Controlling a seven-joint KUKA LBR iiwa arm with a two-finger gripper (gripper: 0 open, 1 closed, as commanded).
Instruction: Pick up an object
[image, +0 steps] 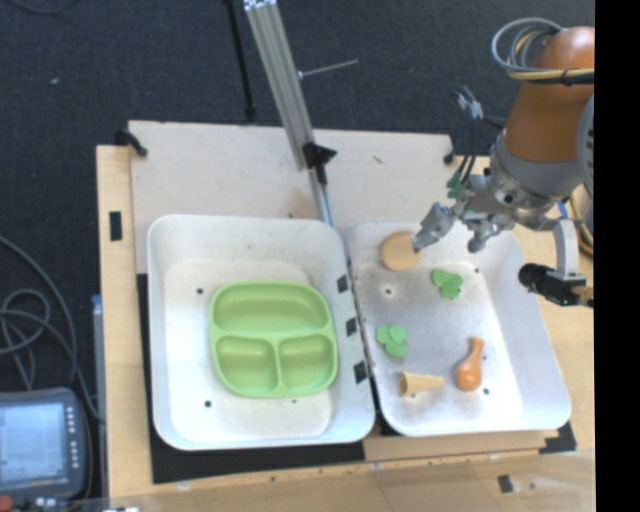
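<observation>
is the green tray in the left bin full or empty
Empty: all three compartments of the green tray show bare green plastic, with nothing lying in them.

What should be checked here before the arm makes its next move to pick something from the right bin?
1. Gripper free of any object: ok, open, nothing between its fingers.
2. A target close by: ok, the tan round piece lies just left of the gripper, near the right bin's far wall.
3. Target clear of neighbours: ok, the nearest green piece lies apart from it.
4. Gripper centred over the target: not ok, it sits to the piece's right.
5. Other candidates reachable: ok, a second green piece, a cone and an orange piece lie separately in the bin.
6. Height above the bin floor: cannot tell.
</observation>
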